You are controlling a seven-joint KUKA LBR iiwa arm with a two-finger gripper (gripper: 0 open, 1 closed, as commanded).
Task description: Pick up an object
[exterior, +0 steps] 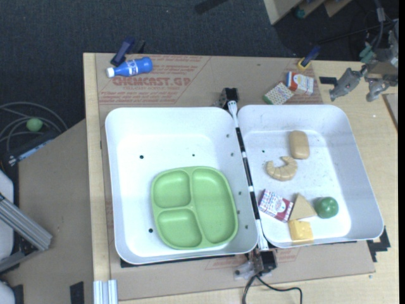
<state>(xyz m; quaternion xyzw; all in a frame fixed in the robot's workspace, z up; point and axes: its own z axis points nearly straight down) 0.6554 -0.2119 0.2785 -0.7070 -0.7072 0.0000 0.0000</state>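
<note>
Two shallow white bins sit side by side on the table [95, 170], touching along their inner walls. Largest of the loose things is a green divided plate [193, 206] with three compartments, lying flat in the left bin [126, 138] toward its near edge and closer to the wall it shares with the right bin.

The right bin [342, 138] carries the smaller pieces. A tan bread roll [299, 144] lies toward the bin's far side, and just beside it, nearer the middle, a pale croissant [281, 168] curves with its ends pointing to the far edge. Along the near edge sit a red and white packet [274, 206] close to the shared wall, a tan wedge [304, 208] touching it, a yellow block [302, 230] just nearer than the wedge, and a round green fruit [326, 207] on the outer side.

Off the bins, at the table's far left corner, a blue and white bottle [130, 67] lies on its side. Near the far edge behind the right bin rest a small checkered card [278, 94] and a small red and white box [301, 82].

At the far right edge of the table the hand [357, 84] hangs well apart from every piece in the bins; it looks grey and blurred, possibly with fingers spread, but I cannot tell how wide it stands. Nothing shows between its fingers.
</note>
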